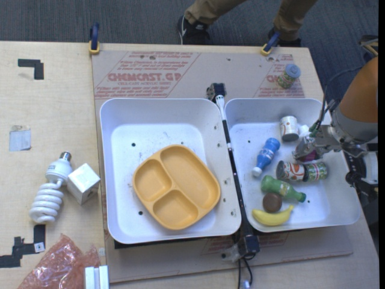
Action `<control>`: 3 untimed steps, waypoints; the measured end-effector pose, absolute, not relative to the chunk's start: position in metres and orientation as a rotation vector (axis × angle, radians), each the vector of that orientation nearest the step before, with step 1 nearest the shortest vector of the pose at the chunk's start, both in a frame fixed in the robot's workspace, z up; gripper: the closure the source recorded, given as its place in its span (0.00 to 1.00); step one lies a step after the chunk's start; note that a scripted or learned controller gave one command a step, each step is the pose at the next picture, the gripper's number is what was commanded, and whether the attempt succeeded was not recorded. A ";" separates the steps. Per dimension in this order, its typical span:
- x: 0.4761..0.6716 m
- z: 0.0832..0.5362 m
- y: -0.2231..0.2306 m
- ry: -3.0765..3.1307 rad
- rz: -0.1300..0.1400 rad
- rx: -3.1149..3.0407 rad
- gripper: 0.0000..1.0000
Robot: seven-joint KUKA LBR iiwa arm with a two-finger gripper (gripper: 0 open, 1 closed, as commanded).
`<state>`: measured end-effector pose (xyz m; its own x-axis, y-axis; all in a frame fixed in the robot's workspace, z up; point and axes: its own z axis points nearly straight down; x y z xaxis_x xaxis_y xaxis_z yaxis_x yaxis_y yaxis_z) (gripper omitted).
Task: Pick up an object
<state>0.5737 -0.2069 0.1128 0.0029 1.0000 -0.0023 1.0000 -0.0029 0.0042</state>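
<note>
I see the counter (48, 107) from above, pale wood on the left with a brown board (150, 71) lying under two white bins. The floor past the far edge is dark grey carpet (90, 5), and a person's legs (252, 5) in tan trousers stand there.

The left bin (114, 131) holds a yellow tray (175, 186) with three parts. The right bin (337, 212) holds the things to pick: a small white cup (289, 127), a blue bottle (265, 155), a can (302, 171) lying on its side, a green bottle (283, 189), a brown ball (272, 203) and a banana (272, 216) at the near edge.

The claw (308, 148) hangs low over the right bin, just above the can and near the cup. I cannot tell how far open it is or whether it has hold of anything.

On the left of the counter lie a curly light bulb (49, 191), a white cube (83, 182) and a pink net bag (57, 264).
</note>
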 end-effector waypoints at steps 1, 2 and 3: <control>0.574 0.227 -0.140 2.221 0.001 2.218 1.00; 0.578 0.261 -0.085 2.221 0.001 2.218 1.00; 0.581 0.310 -0.010 2.222 0.000 2.218 1.00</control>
<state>0.5810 -0.0103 0.3096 -0.0015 1.0000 -0.0014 1.0000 0.0015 0.0015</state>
